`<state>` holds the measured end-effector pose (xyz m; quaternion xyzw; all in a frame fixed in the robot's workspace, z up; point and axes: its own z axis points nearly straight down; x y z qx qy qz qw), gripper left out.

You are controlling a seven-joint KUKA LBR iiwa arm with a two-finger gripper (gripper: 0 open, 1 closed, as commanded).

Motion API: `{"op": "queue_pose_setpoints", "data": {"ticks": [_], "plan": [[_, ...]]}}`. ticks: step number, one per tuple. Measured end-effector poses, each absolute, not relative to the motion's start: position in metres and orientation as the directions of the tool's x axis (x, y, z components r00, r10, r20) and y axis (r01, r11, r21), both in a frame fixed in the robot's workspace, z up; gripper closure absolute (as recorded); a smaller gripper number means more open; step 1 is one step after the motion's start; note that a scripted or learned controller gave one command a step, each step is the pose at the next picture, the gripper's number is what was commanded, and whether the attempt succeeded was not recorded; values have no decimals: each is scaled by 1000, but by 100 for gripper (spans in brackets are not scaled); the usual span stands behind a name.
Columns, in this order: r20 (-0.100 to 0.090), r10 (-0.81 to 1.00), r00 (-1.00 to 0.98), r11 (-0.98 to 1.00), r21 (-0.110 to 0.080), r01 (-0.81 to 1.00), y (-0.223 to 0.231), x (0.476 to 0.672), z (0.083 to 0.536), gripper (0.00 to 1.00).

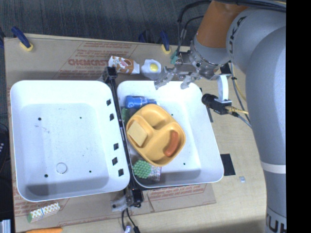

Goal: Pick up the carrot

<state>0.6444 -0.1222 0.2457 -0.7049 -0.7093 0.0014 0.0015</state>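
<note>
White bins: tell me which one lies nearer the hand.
The bin on the view's right, the one holding the yellow dish. The hand hangs over its far rim; the other bin sits further left.

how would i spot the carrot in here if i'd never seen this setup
Start at the right-hand white bin, the one nearer the arm. A yellow sectioned plate lies tilted in its middle. The carrot is the small orange stick in the plate's right-hand compartment, unlike the flat pale yellow block in the left compartment.
</note>
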Motion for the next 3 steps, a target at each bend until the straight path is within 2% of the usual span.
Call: {"op": "queue_pose_setpoints", "data": {"ticks": [1,2,3], "plan": [[0,991,134,-134,-7,991,-170,627,109,0],[-1,994,105,-105,2,994,-181,577,94,0],[-8,995,102,-102,10,995,-183,579,105,100]]}}
